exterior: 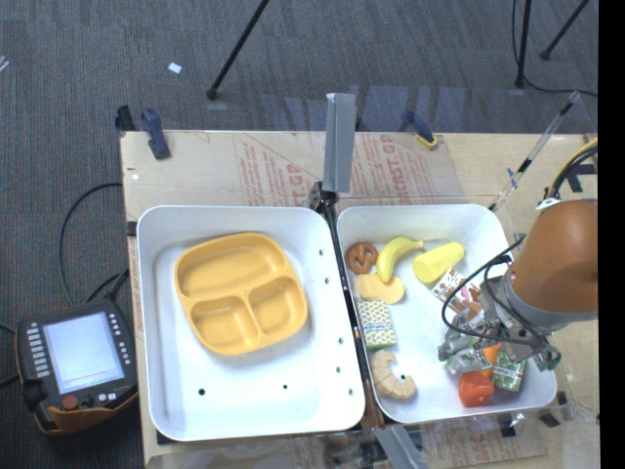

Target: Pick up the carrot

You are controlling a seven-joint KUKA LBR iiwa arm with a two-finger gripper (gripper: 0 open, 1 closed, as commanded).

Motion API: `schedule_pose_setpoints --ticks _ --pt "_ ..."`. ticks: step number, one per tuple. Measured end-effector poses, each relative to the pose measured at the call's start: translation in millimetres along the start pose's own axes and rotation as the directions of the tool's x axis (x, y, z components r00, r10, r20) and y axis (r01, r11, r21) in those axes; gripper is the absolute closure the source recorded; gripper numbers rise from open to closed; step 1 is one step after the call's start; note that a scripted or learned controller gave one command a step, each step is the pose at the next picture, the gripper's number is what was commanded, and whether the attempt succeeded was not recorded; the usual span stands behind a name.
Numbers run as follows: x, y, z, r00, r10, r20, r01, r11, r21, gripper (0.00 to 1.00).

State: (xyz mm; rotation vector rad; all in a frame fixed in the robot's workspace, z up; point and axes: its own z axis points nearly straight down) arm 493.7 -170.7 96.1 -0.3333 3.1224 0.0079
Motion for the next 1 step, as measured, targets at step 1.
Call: schedule_pose_setpoints --ticks 1 --pt "-16.2 -11.9 -73.6 0.945 -0.326 0.001 0.326 0.945 0.004 1.00"
